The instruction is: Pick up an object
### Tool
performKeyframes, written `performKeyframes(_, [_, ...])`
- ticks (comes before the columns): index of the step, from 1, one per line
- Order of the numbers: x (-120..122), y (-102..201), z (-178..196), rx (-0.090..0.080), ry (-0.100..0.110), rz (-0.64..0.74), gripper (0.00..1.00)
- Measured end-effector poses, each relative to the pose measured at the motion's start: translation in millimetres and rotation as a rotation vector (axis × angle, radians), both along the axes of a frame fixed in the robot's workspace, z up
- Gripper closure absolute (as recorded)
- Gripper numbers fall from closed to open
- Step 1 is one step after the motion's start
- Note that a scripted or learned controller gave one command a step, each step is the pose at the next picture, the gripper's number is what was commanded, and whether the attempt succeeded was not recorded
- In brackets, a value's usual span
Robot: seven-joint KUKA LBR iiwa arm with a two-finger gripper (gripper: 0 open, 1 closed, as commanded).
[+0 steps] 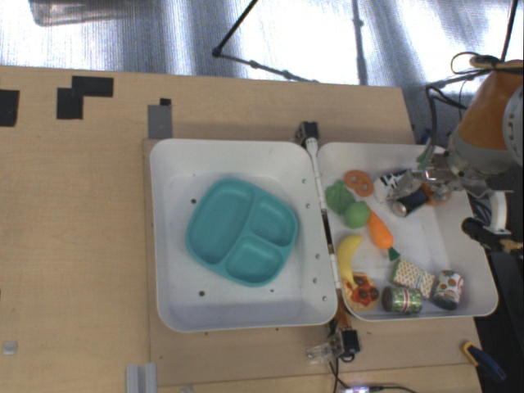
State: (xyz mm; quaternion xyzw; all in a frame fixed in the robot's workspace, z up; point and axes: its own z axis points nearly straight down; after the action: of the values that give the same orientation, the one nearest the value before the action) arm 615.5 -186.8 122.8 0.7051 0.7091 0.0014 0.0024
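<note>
A grey-and-orange robot arm's gripper point(422, 185) hovers at the far end of the right bin point(483, 301), just beside a small dark can point(407, 202); whether its fingers are open cannot be told. The can looks light, rigid and smooth, best pinched across its round sides. A toy carrot point(379, 232) lies near.

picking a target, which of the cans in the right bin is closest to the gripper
The dark can lying on its side at the bin's far end, right beside the gripper. The green can and patterned can sit at the near end.
</note>
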Motion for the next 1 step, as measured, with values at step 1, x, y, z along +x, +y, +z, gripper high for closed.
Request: performKeyframes(1, [24.0,-7.7,-16.5,0.002,0.002,0.000,0.00])
